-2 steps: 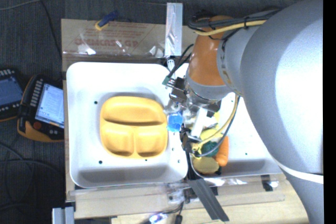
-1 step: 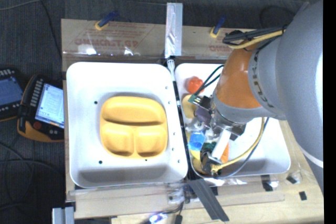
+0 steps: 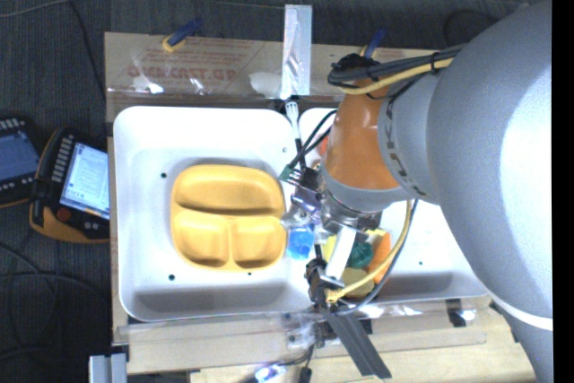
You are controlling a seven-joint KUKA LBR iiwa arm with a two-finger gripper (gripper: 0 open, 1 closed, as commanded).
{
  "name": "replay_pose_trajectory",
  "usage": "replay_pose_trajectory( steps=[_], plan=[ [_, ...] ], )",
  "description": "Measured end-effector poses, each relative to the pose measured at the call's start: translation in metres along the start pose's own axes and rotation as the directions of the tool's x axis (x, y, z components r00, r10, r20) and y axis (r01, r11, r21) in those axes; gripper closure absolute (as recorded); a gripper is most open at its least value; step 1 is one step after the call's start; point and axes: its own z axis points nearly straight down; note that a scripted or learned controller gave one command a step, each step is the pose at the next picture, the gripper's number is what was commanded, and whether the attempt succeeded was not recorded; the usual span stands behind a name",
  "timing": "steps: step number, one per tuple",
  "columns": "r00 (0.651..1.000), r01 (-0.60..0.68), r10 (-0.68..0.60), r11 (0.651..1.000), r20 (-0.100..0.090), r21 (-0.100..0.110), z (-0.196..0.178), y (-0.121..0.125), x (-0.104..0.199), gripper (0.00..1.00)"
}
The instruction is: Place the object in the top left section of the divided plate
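A yellow divided plate (image 3: 229,215) lies in the left white bin (image 3: 143,193), with one wide section toward the far side and two smaller ones toward the near side. My gripper (image 3: 305,224) hangs over the wall between the two bins, just right of the plate's right rim. A small blue object (image 3: 300,241) sits right at the gripper's tip, and I cannot make out whether it is held. The grey arm with its orange band (image 3: 359,148) covers most of the right bin.
A green object (image 3: 361,254) and an orange one (image 3: 380,245) lie in the right bin (image 3: 421,269) under the wrist. Cables loop around the wrist. A handheld controller (image 3: 76,188) rests on the floor left of the bench.
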Motion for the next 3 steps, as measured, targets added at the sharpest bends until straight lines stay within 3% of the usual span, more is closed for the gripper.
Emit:
replay_pose_trajectory(
  steps=[3],
  plan=[
    [1.000,0.005,-0.005,1.000,0.007,0.014,-0.022,-0.001,0.000,1.00]
  ],
)
